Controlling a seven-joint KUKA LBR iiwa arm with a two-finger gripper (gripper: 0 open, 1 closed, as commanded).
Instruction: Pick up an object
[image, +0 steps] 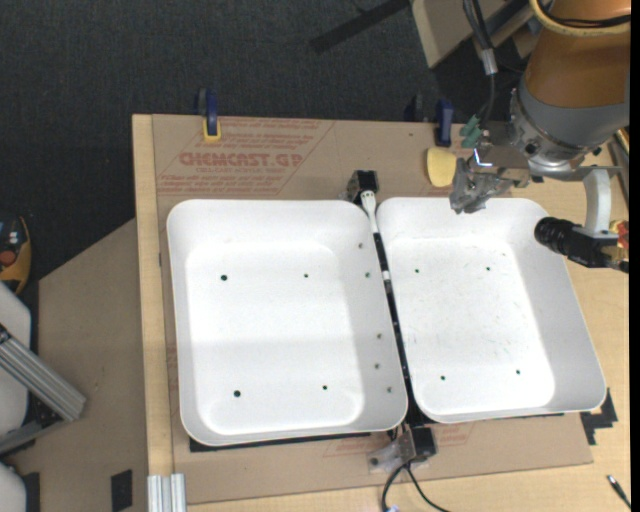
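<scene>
Yellow object (440, 166), small and rounded, lies outside both bins, on the brown sheet (260, 155) that covers the table (95, 310), just beyond the far rim of the right bin (560, 330). The claw (468, 197) hangs close to the right of it and a little nearer, over the far left part of that bin's rim. I cannot tell whether claw and yellow object touch, and the claw is too dark and small here to say whether it is released or clenched. The arm (580, 60), grey with its orange band, comes down from the far right corner.

The left bin (190, 330) sits beside the right bin with a narrow dark strip (388, 300) between them, running from far to near. A black clip (362, 185) sits at the far end of that strip and another (416, 441) at the near end. Each bin floor carries four small dark dots, and the right bin's floor also has faint dark specks. The sheet bears red lettering at its far left, and two blue clamps (208, 106) grip its far edge, one left and one right.
</scene>
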